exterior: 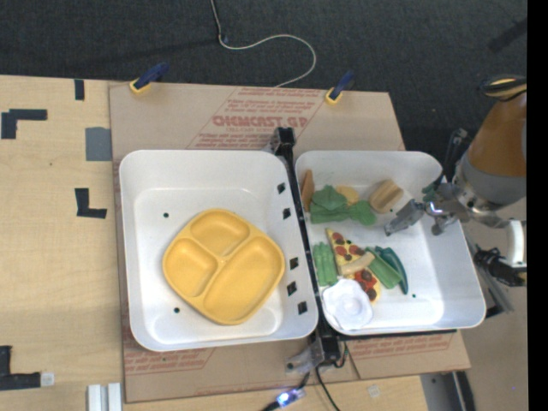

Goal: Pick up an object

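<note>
Arm's hovering at the right bin's [445, 311] right edge, gripper [407, 218] released, nothing in it. Toy food sits along that bin's left side; pizza slice [351, 258] looks easiest. Next: reach left, descend.

Dark carpet floor [103, 15] behind a wooden bench [43, 255]

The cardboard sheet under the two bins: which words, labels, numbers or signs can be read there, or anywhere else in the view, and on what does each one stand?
Red print on the cardboard sheet, seen upside down: too blurred to read with certainty.
Smaller red lines beside it: too small to read.
Faint red print on the cardboard's front edge, below the bins: too small to read.
Black marks on the wooden bench: plain shapes, not letters.
</note>
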Motion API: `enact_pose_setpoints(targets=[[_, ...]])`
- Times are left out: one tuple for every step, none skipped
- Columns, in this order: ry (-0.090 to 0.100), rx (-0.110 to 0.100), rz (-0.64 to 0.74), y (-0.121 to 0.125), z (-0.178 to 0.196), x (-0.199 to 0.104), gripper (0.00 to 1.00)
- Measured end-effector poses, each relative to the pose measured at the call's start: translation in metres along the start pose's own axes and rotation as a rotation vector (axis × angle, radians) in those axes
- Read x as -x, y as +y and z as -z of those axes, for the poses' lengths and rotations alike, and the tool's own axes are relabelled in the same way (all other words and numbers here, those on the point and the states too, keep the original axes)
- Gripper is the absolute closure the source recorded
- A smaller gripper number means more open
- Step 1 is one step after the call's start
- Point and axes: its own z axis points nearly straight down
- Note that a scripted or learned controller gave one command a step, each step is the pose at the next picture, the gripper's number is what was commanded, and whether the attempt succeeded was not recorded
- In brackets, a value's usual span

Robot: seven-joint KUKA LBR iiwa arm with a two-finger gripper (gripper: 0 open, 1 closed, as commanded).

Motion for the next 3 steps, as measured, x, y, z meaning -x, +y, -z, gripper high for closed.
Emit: enact_pose_setpoints(targets=[[0.000,0.001,0.000,0.003,-0.045,0.002,0.00],[-0.002,0.005,0.001,0.004,-0.077,0.002,0.00],[-0.004,0.009,0.001,0.005,-0.064,0.002,1.00]])
